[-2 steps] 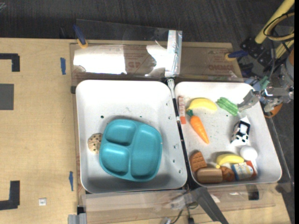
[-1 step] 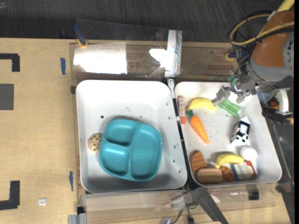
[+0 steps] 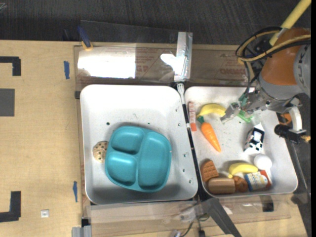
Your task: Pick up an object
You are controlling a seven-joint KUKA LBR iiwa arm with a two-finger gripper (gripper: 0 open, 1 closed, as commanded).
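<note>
Two white bins on surface [image 3: 39, 132]. Left bin [image 3: 94, 102]: teal divided plate [image 3: 138, 157], cookie [image 3: 100, 151] at its left edge. Right bin [image 3: 289, 174]: banana [image 3: 211, 109], carrot [image 3: 211, 135]. Gripper [image 3: 236, 110] just right of banana; fingers' state cannot be told; green object [image 3: 247, 115] beside them.

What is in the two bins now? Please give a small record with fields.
left bin: teal divided plate, cookie at its left edge
right bin: two bananas, carrot, cow figure, white egg, brown food toys
end effector: over the right bin's upper part, beside the upper banana
</note>
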